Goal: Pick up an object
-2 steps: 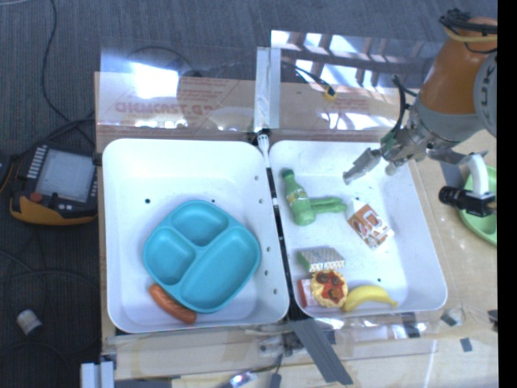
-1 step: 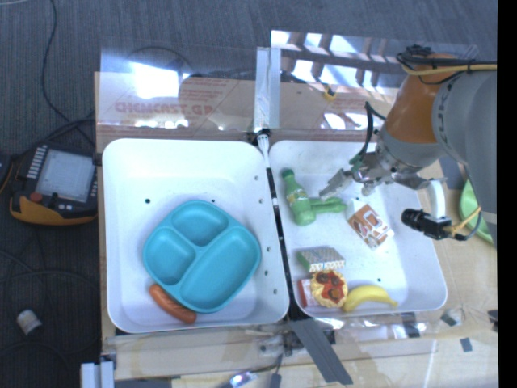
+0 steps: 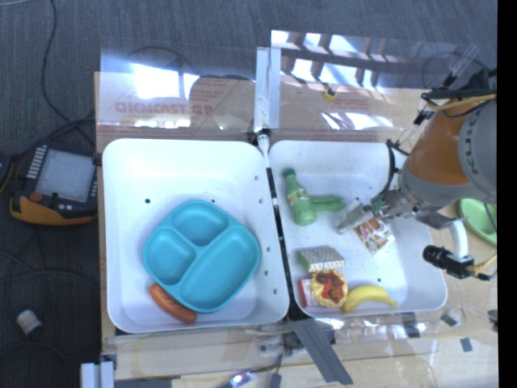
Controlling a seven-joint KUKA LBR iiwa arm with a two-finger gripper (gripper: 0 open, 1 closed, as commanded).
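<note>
Two white bins sit side by side on the worktop — the left bin (image 3: 121, 217) and the right bin (image 3: 420, 289). Clear plastic sheeting (image 3: 186, 95) stands behind them, catching glare. On the dark carpet (image 3: 161, 14) to the left lies an orange-and-black handheld controller (image 3: 52, 186) with a screen — cables (image 3: 48, 23) trail nearby.

Two white bins: left bin (image 3: 121, 217), right bin (image 3: 420, 285). Left bin holds two items: one blue divided plate (image 3: 202, 255), one sausage (image 3: 172, 304). Right bin holds five: one green bottle (image 3: 301, 200), one banana (image 3: 369, 298), one pizza slice (image 3: 327, 287), one grey sponge-like block (image 3: 321, 258), one patterned packet (image 3: 374, 234).
</note>
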